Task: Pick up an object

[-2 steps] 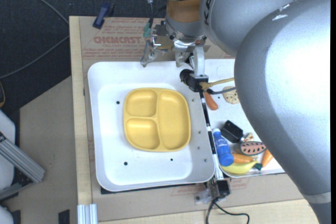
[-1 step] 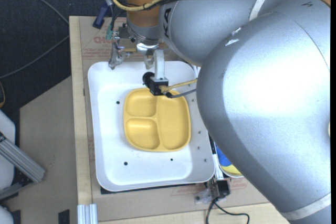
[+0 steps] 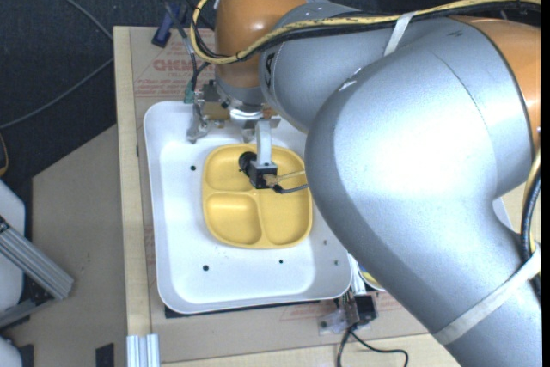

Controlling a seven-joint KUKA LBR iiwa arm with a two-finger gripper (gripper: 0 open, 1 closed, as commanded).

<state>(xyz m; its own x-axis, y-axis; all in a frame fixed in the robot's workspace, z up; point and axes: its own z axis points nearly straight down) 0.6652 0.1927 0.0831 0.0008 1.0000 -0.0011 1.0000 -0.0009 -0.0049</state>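
Observation:
A yellow plate (image 3: 256, 211) with three compartments lies in the left white bin (image 3: 176, 245), slightly toward its far side. My gripper (image 3: 215, 114) hangs over the bin's far end, just beyond the plate's far rim and a little to its left. The orange wrist band and the grey arm cover the bin's far right corner and the plate's right edge. I see nothing held at the gripper.
The large grey arm spans the right half of the view and hides most of the right bin. The left bin sits on a pale wooden bench (image 3: 129, 142). A blue connector (image 3: 163, 23) with cables lies at the bench's far edge.

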